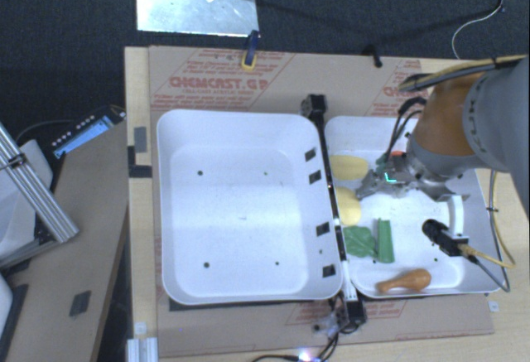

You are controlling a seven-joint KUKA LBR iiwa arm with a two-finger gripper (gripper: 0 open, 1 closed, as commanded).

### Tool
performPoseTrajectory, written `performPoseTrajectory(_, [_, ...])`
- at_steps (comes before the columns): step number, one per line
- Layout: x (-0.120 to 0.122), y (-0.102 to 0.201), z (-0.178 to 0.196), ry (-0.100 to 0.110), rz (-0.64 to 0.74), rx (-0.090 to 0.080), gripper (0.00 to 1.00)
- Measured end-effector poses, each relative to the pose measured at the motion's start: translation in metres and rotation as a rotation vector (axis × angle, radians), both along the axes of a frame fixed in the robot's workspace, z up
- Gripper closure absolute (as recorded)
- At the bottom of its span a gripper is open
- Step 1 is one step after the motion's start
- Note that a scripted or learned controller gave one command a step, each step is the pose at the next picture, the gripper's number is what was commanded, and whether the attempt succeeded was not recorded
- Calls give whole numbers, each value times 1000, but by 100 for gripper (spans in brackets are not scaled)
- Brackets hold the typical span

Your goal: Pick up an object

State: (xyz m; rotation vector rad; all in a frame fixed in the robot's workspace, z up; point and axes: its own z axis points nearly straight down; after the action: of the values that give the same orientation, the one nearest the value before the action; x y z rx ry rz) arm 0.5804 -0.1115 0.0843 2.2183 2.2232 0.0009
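Camera view, front of the right bin (469, 284) first: a brown toy (404, 280) lies along the front wall, fat at one end and thin at the other. It looks stiff and smooth, and I judge it would roll unless taken across the fat end. Just behind it lies a green piece (372, 240), flat and creased. I judge it soft and light, likely to bunch or slip.

Behind that, close to the wall shared with the left bin (240, 124), sits the near yellow lump (349, 208), and farther back the far yellow lump (349, 166). Both look rounded, light and a little slippery. I would take either across its narrow middle.

The pincer (386, 180) hangs low just right of these two, about level with the gap between them. I cannot tell how far open it is, and I see nothing held in it.
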Motion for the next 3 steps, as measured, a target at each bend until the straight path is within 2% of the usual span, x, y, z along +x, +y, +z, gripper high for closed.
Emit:
performPoseTrajectory(1, [42,-26,1,-5,2,-2,0])
performPoseTrajectory(2, [66,31,135,-14,8,0,0])
performPoseTrajectory(3, [57,-7,-6,2,-3,-1,0])
